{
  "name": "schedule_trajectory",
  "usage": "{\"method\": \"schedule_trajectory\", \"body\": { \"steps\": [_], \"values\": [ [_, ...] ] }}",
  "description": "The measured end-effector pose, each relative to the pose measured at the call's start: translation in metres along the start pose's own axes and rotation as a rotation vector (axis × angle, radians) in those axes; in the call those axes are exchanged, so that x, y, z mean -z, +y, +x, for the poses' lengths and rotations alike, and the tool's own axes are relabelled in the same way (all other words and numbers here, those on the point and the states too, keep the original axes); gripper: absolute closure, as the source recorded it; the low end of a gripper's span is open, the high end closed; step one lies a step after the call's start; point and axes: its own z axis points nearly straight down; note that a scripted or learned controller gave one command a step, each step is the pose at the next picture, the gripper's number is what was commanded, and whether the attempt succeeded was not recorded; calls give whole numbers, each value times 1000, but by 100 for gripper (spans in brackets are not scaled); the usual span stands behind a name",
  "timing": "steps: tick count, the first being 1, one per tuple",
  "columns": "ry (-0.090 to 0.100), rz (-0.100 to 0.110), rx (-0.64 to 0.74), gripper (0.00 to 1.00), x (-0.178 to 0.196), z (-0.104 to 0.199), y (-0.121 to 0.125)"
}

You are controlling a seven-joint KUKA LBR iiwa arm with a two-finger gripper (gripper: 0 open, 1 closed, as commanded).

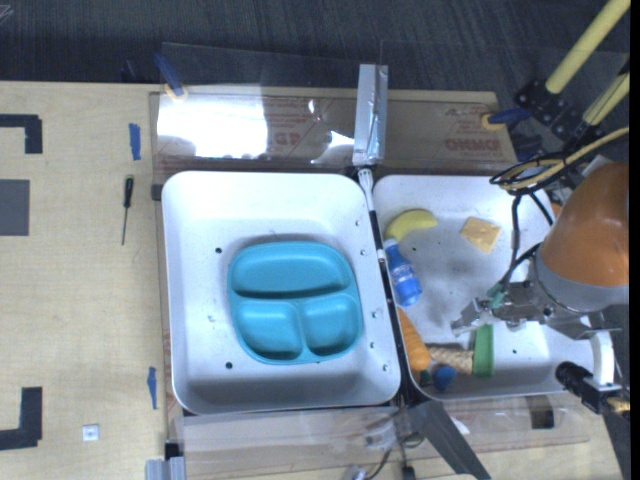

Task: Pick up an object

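You see a small green block point(483, 351), smooth and oblong, lying upright-wise in the right bin point(520, 368) just below the metal tool point(490, 308); you cannot tell how far the tool is opened, and nothing shows clamped in it. Around it lie a yellow banana-shaped piece point(410, 223), a tan wedge point(481, 233), a blue bottle point(403, 276) and an orange carrot-like piece point(414, 340). The left bin point(190, 298) holds a glossy blue divided tray point(295, 301). Both sit on a pale wooden bench point(70, 298).
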Motion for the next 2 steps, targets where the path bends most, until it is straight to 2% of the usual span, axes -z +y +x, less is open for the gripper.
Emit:
{"method": "schedule_trajectory", "body": {
  "steps": [1,2],
  "values": [
    [-1,-12,139,0,-30,-41,3],
    [-5,-19,137,100,-19,-42,5]
  ]
}}
